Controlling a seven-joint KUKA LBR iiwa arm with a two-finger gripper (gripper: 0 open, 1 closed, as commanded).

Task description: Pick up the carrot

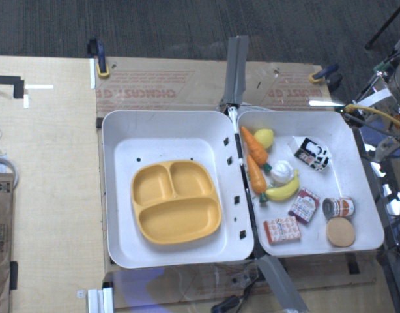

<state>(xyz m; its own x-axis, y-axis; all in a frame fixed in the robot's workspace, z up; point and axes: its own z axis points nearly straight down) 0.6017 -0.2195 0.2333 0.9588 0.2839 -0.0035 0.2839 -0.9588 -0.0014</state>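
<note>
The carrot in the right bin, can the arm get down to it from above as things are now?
Probably yes. The carrot lies uncovered, nothing on top. But it hugs the right bin's left wall, a second carrot meets its lower end, and a lemon sits close beside it, leaving tight room.

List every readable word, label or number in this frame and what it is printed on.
"CHEMCAZ GF", red print, seen upside down and only partly legible: cardboard sheet behind the bins.
Black-and-white carton, red packets, can: labels too small to read.
</note>
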